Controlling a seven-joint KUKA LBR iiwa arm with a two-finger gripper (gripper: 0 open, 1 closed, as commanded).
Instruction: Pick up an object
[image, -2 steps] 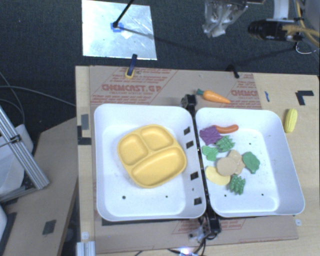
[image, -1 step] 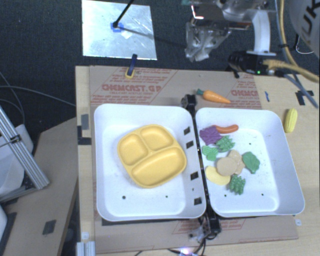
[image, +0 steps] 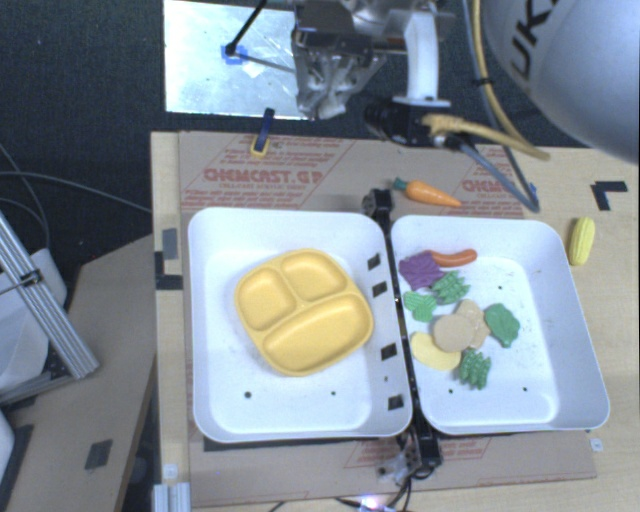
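Observation:
My gripper (image: 326, 92) hangs high at the back, above the far edge of the cardboard and well behind both bins, with nothing seen in it. The right bin (image: 560, 300) holds a cluster of toy foods: a purple leafy piece (image: 420, 268), an orange-red sausage (image: 452, 257), a green piece (image: 450, 289), another green piece (image: 501, 324), a tan round disc (image: 458, 332), a pale yellow slice (image: 434, 353) and a dark green piece (image: 474, 369). In the left bin (image: 215, 300) lies a yellow divided plate (image: 302, 310).
A toy carrot (image: 427, 192) lies on the cardboard behind the right bin. A yellow corn cob (image: 581, 240) rests outside that bin's right rim. A blue and yellow clip (image: 262, 133) sits at the cardboard's back edge. Cables (image: 495, 150) trail from the arm at the back right.

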